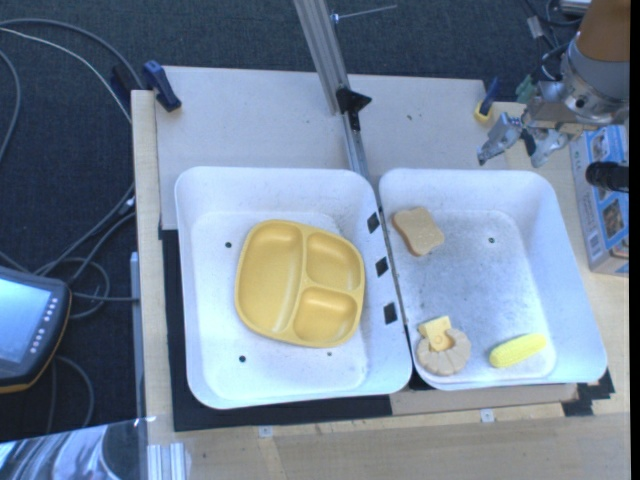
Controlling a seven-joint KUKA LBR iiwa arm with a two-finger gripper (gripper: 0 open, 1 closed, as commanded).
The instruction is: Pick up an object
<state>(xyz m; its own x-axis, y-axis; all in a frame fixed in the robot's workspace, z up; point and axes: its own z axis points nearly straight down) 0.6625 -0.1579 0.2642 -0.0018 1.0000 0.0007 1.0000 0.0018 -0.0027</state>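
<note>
Camera view, looking down on two white bins side by side. Up in the upper right corner of the frame, gripper (517, 140), hanging just past the far rim of the right bin (470, 180), over the bare bench. Two fingers spread apart, nothing between them.

Left bin (200, 193): one yellow tray (298, 282) with three sections, lying flat near the middle.

Right bin: three small toy foods. Slice of toast (417, 231) near the upper left part of that bin, lying flat, with its longer side running from upper left to lower right of the frame. Round tan thing with a yellow cube on top (442, 346) at the lower left part, close to the near rim; hard to say what food. Yellow corn cob (518, 349) just to the right of that, long side running nearly left to right, right end tipped up a bit.

Closest to the gripper: probably the toast, down and to the left from the fingers. Corn cob nearly straight down the frame from them, well apart, by the near rim. Nothing picked up yet. For the corn, likely best to close across the short way, not along the long side.
</note>
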